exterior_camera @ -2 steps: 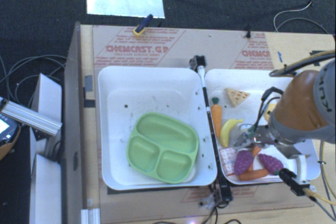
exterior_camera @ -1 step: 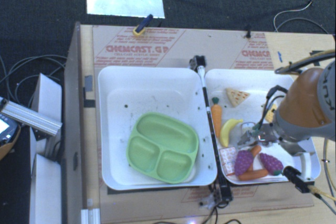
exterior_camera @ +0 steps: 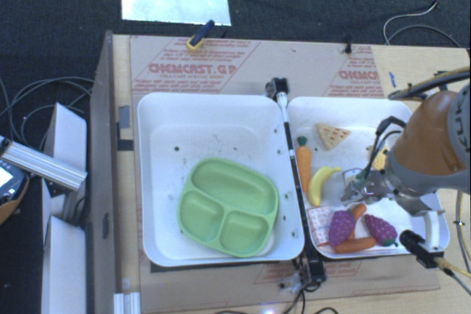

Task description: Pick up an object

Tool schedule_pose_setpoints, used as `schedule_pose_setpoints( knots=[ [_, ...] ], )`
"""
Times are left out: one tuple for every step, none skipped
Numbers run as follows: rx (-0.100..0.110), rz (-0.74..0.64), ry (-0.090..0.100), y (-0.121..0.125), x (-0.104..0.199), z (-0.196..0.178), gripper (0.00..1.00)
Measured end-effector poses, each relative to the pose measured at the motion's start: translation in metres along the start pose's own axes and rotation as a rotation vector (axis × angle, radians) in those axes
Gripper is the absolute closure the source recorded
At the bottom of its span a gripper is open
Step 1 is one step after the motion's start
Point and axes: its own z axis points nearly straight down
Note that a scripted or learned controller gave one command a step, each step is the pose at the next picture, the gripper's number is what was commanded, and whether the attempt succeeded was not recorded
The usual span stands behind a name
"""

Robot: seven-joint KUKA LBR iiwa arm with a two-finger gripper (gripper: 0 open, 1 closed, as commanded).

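The gripper [exterior_camera: 356, 191] hangs low in the right bin [exterior_camera: 353, 118]; whether it clamps anything I cannot tell. At its nine o'clock a banana [exterior_camera: 319, 184] lies, long axis twelve-to-six. Both bins rest on a brown board [exterior_camera: 221, 62] over dark carpet [exterior_camera: 51, 11].

The arm [exterior_camera: 434, 140] reaches in from the right, orange band uppermost, wrist bent downward; its hand [exterior_camera: 356, 189] hangs low, pointing left, its tip blurred.
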Motion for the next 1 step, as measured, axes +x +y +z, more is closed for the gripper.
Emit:
schedule_pose_setpoints(
  knots=[
    [0.0,-0.002,-0.001,0.0564,0.0324,-0.095,1.0]
  ],
)
